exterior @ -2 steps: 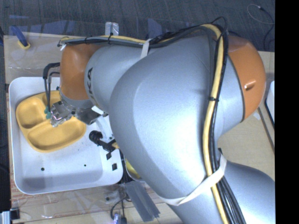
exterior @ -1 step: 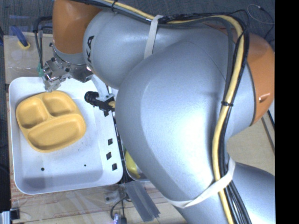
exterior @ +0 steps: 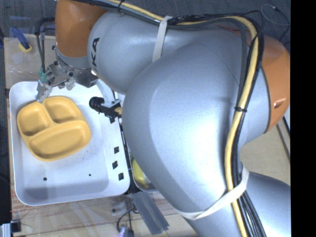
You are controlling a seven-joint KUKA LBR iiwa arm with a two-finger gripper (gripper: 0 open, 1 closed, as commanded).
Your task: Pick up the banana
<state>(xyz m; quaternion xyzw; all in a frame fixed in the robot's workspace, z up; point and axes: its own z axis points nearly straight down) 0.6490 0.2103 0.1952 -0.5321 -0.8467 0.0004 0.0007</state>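
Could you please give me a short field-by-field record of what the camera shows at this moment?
arm: large grey body covering most of the right bin
gripper: at the far rim of the left bin, by the tray's edge
tray: yellow divided tray lying in the left bin
banana: yellow patch showing under the arm, probably it
held object: none seen between the fingers

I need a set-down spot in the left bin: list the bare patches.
Bare white floor lies between the yellow divided plate and the left bin's near rim, plus a strip along its right wall. The far-left corner is crowded by the gripper at the plate's edge.
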